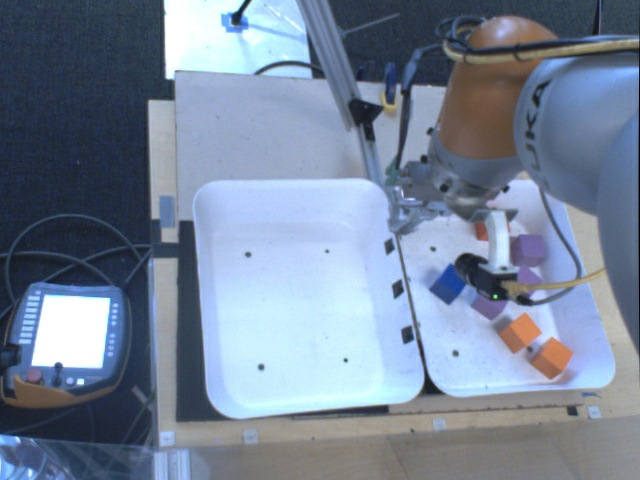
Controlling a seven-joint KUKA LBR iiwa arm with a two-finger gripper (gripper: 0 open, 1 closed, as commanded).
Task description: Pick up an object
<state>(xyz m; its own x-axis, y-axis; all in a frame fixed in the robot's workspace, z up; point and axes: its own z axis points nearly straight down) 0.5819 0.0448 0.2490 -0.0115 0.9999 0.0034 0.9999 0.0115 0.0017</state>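
Camera view, pale bench [270, 128], two white bins [300, 298], dark carpet [80, 88] around

Both bins white: left bin [300, 298], right bin [580, 358]. Right bin contents: blue block [449, 285], purple blocks [530, 249], orange blocks [519, 332]. Arm [590, 128] grey, orange band [490, 88] above wrist. Bench [260, 128] pale beige. Pendant [65, 343] grey with orange trim, white screen
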